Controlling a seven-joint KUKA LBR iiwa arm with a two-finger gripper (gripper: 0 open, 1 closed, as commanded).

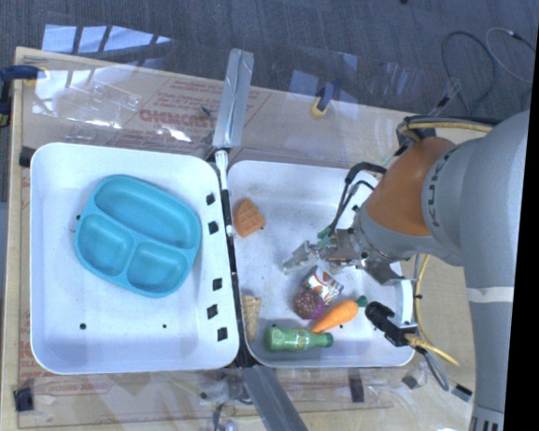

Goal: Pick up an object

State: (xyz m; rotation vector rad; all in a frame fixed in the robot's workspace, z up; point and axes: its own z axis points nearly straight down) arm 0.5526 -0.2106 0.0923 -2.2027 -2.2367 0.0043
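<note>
Two white bins side by side on the tabletop: left bin (44, 331) with a blue divided plate (138, 235) near its middle, right bin (282, 178) with an orange cracker-like piece (248, 217) near its left wall. Toward the right bin's near edge, a green bottle (299, 339) lying flat, a carrot (336, 314) just above it, and a red-and-white packet (316, 294) touching the carrot. Arm (439, 201) reaching in from the right, gripper (318, 254) low over the right bin's middle just above the packet, fingers (300, 258) apart, nothing between them.
</note>
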